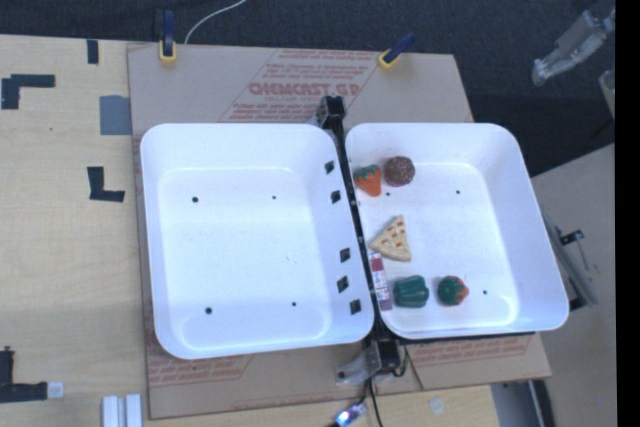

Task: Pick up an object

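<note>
Blurred fingers (570, 50), perhaps, hang outside right bin (500, 150).

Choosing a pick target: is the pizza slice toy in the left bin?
No, the pizza slice toy lies in the right bin, near the divider between both bins.

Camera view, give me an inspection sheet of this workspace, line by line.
Surface: cardboard sheet on a wooden bench, bearing a left bin and a right bin.
Job's things: in the right bin, pizza slice toy, brown ball, orange vegetable toy, green pepper toy, green and red toy, slim stick.
Clutter: nothing seen.
Grippers: gripper raised at upper right, off the bins.
Cables: white cable at top.
Surroundings: dark carpet; two clamps.
</note>
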